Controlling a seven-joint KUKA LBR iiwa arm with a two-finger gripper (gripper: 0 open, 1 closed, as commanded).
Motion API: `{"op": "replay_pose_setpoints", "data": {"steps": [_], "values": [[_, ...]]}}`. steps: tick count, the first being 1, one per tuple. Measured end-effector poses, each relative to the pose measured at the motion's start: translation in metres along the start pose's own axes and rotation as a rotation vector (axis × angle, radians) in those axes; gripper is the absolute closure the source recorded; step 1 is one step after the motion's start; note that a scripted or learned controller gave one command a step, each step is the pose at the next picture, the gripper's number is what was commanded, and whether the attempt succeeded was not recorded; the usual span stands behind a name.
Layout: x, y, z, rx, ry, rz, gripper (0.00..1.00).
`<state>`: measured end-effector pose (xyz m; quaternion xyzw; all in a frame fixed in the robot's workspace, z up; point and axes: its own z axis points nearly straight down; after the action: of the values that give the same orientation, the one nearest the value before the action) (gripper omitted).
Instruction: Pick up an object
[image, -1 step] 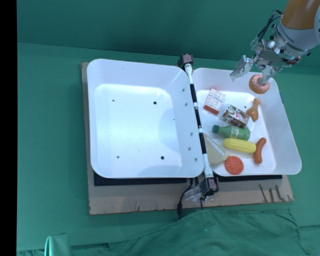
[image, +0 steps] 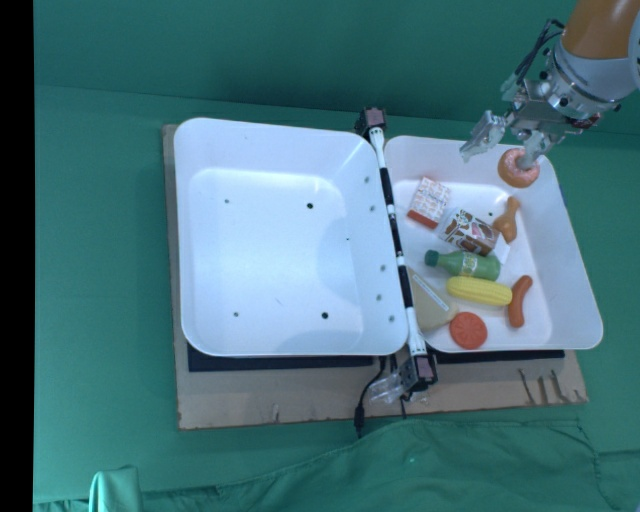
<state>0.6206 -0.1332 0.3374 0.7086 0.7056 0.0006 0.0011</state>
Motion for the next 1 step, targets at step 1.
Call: {"op": "replay_pose_setpoints", "data": {"steps": [1], "values": [[-0.0002,-0.0076,0.0572,0.005,-0.001,0.0,0.0]]}}
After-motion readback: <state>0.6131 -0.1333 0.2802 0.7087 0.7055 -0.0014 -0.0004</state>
